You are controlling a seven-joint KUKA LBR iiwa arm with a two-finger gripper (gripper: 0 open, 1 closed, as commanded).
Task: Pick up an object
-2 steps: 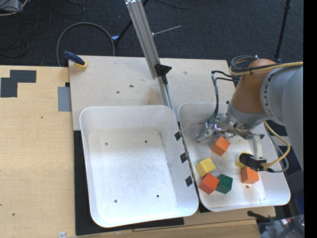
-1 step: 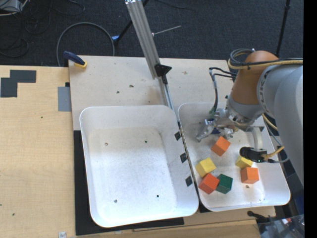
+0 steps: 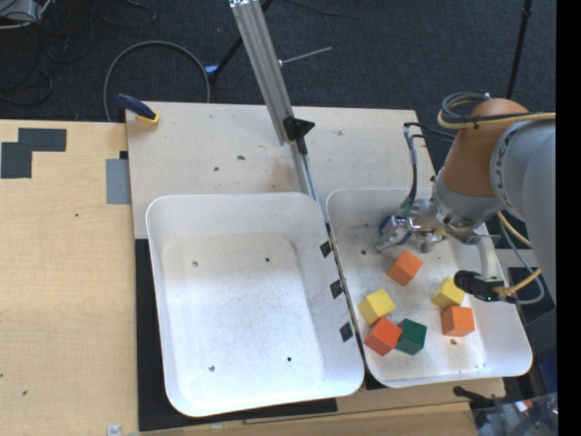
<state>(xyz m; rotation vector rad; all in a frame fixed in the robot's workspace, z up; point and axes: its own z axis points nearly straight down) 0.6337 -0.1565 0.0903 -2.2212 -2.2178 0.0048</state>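
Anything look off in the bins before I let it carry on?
Nothing stands out. Six blocks sit loose in the right bin, none spilled. The gripper hangs just above the orange block. The left bin shows small dark specks.

no readable text, labels, brands, numbers or signs anywhere

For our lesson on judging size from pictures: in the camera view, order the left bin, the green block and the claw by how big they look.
1. Left bin, by far the largest.
2. Claw.
3. Green block, though close to the claw in apparent size, so that ranking is unsure.
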